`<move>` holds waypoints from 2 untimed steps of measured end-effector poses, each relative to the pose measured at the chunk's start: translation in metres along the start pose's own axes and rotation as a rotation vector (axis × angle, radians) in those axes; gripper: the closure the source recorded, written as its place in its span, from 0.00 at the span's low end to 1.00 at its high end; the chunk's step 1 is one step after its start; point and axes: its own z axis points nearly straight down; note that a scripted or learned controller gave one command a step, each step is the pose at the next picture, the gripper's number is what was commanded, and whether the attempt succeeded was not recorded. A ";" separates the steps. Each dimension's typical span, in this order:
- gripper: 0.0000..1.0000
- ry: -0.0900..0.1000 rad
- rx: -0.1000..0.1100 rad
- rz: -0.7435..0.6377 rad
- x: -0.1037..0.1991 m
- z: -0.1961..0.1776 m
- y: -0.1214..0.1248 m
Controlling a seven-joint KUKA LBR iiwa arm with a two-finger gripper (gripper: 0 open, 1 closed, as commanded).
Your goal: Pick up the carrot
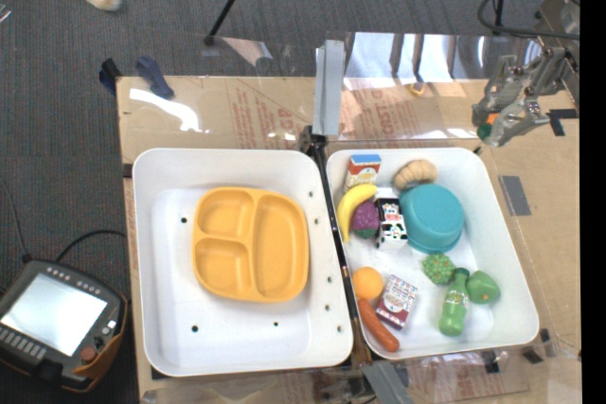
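The carrot (378, 325) lies at the front left corner of the right bin (507, 246), slanted, its lower end close against the bin's rim. Just beside it sit a small patterned carton (397, 301) and an orange (367, 283). Further back in the same bin are a banana (354, 204), a purple fruit (365, 219), a cow-print carton (390, 220), a teal bowl (432, 217), a croissant (415, 172) and a juice carton (363, 169). To the right stand a broccoli piece (437, 268), a green bottle (454, 303) and a green pepper (483, 287).

The left bin (166, 298) holds a yellow tray (251, 243) with 3 compartments.

The gripper (491, 130) hovers beyond the right bin's far right corner, well apart from the carrot. It is small and cluttered against the bench; whether it is apart or together cannot be told. The arm is cut off at the upper right.
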 end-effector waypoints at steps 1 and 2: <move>1.00 0.020 -0.007 -0.033 0.038 0.132 -0.029; 1.00 0.021 -0.009 -0.127 0.019 0.212 0.013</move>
